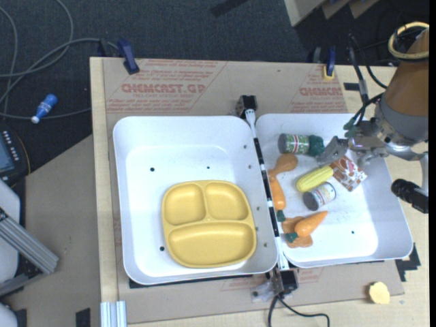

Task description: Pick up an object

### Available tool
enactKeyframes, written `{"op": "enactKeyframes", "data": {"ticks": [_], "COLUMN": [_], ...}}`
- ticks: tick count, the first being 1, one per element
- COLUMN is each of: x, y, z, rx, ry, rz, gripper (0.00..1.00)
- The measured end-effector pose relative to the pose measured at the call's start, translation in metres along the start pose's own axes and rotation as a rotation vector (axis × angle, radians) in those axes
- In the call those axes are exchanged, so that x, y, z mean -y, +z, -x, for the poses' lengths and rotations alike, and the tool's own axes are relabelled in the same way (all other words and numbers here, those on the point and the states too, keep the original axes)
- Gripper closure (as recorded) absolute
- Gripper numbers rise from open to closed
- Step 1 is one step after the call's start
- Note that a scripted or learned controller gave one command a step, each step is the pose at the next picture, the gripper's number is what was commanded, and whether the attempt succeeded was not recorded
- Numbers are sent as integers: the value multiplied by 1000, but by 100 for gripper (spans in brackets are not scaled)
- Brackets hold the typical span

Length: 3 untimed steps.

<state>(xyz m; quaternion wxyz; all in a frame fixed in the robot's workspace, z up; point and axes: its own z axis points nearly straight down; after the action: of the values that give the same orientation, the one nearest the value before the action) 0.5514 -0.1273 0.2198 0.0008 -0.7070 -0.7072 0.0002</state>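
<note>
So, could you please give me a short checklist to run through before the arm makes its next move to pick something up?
1. Objects are available in the right bin: ok; a corn cob, a carrot, a small can and a green-capped bottle lie there.
2. Gripper is over the right bin: ok, above a red and white packet.
3. Something is between the fingers: cannot tell.
4. Target stands apart from its neighbours: not ok; the packet, corn cob and can crowd together.
5. Left bin has space to receive an object: ok; it holds a yellow divided plate with bare floor around it.
</note>
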Motion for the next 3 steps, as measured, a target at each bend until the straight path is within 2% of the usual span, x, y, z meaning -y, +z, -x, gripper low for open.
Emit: {"op": "enactKeyframes", "data": {"ticks": [1, 2, 3], "x": [-37, -10, -12], "y": [127, 127, 114], "z": [-26, -26, -25], "rx": [8, 11, 12], "ry": [-3, 2, 4], "rz": [16, 23, 29], "gripper": [0, 0, 100]}}
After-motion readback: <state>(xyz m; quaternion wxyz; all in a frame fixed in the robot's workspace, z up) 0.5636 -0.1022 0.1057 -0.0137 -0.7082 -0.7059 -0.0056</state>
